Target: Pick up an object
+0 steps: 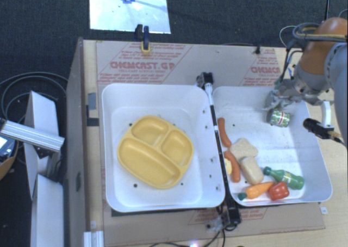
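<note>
My gripper (278,104) hangs low over the far right part of the right bin (312,153). Directly under it, touching or nearly touching, lies a small green and white can (280,119) on its side. Nearer the bin's front lie two orange sausages (223,132) (232,165), two pieces of bread (243,147) (252,170), a green bottle (284,176), a carrot (259,190) and a red pepper (278,191). The view does not reveal whether the can is gripped.
A yellow divided plate (155,151) rests in the left bin (117,110). The grey arm with its orange band (321,50) comes in over the right bin's far right corner. A black clamp (205,80) sits on the rim between the bins.
</note>
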Controlling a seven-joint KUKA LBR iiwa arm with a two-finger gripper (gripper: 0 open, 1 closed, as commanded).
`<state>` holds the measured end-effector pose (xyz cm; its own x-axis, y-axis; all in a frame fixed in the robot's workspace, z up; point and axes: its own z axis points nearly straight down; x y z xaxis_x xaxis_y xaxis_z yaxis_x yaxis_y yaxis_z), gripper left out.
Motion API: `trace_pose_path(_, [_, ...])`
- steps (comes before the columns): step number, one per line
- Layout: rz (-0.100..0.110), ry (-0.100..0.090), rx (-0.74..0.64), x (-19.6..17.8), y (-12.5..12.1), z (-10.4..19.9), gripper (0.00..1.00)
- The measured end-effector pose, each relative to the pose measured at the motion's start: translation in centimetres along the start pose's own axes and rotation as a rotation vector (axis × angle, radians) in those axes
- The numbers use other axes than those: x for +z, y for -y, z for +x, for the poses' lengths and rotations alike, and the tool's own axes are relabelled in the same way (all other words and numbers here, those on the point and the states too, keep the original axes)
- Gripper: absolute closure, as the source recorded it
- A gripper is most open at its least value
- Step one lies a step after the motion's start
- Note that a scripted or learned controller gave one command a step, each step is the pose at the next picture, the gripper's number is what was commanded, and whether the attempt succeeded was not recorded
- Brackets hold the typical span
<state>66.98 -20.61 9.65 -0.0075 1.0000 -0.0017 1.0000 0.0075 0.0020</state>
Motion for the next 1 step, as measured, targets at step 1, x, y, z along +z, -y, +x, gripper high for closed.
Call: trace_pose_path(1, [0.004,-0.004,0.003,0.55,0.07,8.67,1.0])
